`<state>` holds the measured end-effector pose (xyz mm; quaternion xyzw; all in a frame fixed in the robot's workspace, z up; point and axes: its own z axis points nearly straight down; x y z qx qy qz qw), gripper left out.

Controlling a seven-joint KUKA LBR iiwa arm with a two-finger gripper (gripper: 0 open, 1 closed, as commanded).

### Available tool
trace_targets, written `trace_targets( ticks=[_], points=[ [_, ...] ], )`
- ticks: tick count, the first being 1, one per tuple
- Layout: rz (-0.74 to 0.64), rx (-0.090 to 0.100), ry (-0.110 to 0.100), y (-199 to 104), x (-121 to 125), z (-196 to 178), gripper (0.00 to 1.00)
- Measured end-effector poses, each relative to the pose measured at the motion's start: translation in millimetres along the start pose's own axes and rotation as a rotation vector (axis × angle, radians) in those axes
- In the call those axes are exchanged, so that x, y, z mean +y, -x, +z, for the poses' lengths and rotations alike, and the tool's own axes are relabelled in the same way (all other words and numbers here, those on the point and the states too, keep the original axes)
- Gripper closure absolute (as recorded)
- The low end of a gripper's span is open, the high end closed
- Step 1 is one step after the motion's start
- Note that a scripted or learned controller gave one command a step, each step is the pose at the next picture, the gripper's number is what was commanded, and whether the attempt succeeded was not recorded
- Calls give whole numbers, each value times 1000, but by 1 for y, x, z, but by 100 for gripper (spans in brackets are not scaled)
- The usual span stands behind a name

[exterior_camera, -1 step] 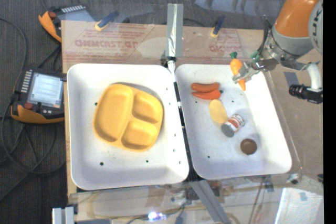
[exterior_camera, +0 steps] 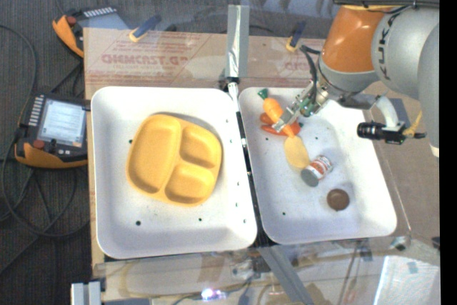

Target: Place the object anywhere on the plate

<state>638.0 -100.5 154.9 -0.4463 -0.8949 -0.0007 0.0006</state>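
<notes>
Pincer (exterior_camera: 291, 118), grip unclear, sits over the carrot (exterior_camera: 272, 111) at upper centre; likely light, slick plastic, best grasped mid-body.

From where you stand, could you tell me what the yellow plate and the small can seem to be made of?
The yellow plate looks like moulded plastic with a matte finish: uniform colour, soft rounded compartment ridges, no glare. The small can seems to be metal under a red-and-white label, judging by its grey, dully shiny end, though it is too small to be sure.
</notes>
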Motion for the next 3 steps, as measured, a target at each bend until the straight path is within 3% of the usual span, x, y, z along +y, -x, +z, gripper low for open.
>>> trace_targets(
  ticks=[1, 2, 3],
  points=[
    [-107, 0, 0, -87, 29, -28, 100],
    [-247, -2, -2, -135, 51, -28, 100],
    [-247, 0, -1, -136, 51, -28, 0]
  ],
)
